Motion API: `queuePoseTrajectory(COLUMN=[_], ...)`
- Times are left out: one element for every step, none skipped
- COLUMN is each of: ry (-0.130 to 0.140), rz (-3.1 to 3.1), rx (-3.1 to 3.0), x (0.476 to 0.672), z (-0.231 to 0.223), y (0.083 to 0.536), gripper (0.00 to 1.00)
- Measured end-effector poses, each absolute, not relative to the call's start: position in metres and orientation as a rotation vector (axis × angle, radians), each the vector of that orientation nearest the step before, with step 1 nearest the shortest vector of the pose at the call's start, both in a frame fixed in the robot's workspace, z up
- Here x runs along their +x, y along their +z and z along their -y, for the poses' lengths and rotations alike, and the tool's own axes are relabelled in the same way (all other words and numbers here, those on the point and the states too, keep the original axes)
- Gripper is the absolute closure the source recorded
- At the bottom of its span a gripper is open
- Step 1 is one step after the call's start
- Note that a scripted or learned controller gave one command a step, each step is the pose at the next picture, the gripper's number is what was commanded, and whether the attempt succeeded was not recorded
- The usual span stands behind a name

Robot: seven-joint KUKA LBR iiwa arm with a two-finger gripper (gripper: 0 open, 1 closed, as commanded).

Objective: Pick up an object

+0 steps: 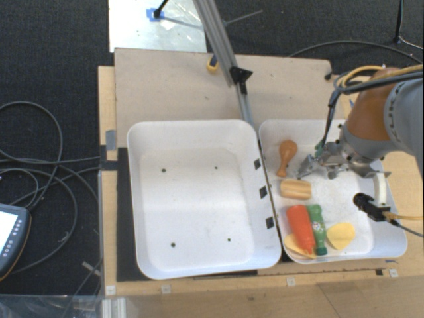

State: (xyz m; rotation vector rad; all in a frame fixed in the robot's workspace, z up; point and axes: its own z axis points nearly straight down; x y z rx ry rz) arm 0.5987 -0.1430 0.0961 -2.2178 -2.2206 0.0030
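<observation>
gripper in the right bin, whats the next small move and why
Probably a short drop toward the bread roll. The gripper sits just above and right of it in the right bin, between the roll and the brown drumstick-shaped toy, with nothing seen between its fingers. The carrot and green bottle lie packed together further off.

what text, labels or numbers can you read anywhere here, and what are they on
No text can be read in this view.
Green bottle in the right bin: has a pale patch that may be a label, too small and blurred to read.
Device with a lit screen at the left edge: screen is washed out, nothing can be read.
Black tabs on the left bin: no markings that I can see.
</observation>
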Motion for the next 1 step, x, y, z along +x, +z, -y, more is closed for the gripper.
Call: queuePoseTrajectory(ry=[-0.004], rz=[2.225], rx=[-2.223], x=[0.6008], z=[0.1439], y=[0.1102], gripper=[1.0])
